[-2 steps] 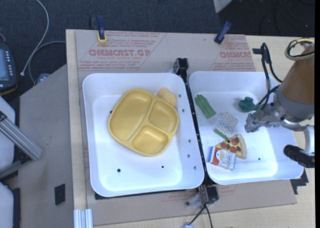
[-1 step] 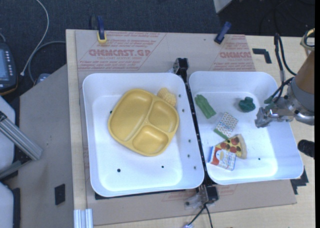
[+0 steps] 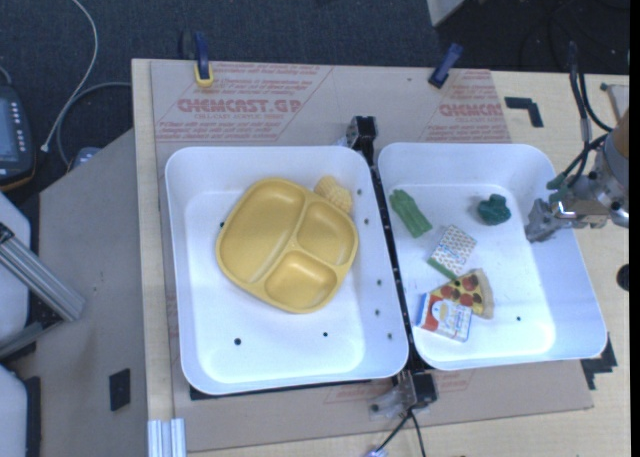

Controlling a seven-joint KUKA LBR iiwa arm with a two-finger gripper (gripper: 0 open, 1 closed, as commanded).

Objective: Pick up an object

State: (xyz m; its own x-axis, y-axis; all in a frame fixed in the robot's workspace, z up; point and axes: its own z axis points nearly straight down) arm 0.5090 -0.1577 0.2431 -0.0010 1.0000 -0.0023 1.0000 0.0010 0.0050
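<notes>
Surface [image 3: 300, 105]: brown board, two white bins, dark floor beyond | Claw [image 3: 545, 220]: over right bin's [image 3: 570, 335] right rim, grip state unclear.

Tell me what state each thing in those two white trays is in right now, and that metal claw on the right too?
yellow divided plate: lying flat in left bin
green block: loose in right bin
dark green lump: loose, untouched
checkered packet: lying flat
pizza slice toy: lying across a small card
gripper: over the right bin's right edge, holding nothing
</notes>
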